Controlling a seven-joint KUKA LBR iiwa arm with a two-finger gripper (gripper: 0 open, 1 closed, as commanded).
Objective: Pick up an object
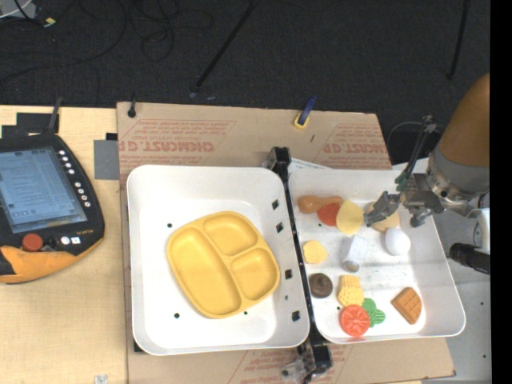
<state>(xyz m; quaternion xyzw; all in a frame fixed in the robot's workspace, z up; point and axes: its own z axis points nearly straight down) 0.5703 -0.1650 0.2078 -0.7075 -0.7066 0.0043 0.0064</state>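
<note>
Camera view: gripper sits low over the right bin, upper middle of that bin, arm coming in from the right edge with the orange band at upper right. Cannot tell how the gripper is set, dark metal blurs together there. Nothing visibly between its tips. Just left of it, touching or nearly so, a pale yellow round piece. Left of that a red piece and an orange-brown oblong piece, all three in a row near the bin's top. Just below right of the gripper, a white egg. Below the gripper a small grey-white block, tilted. Left of the block a pale yellow disc. Lower: brown round piece, yellow corn, red tomato with a green leafy piece touching its right side, orange waffle-like piece toward lower right. Left bin holds a yellow divided plate, three compartments, centre of bin. Both bins rest on cardboard on the counter. Far left of frame, a tablet controller with lit screen, well apart from the bins.
</note>
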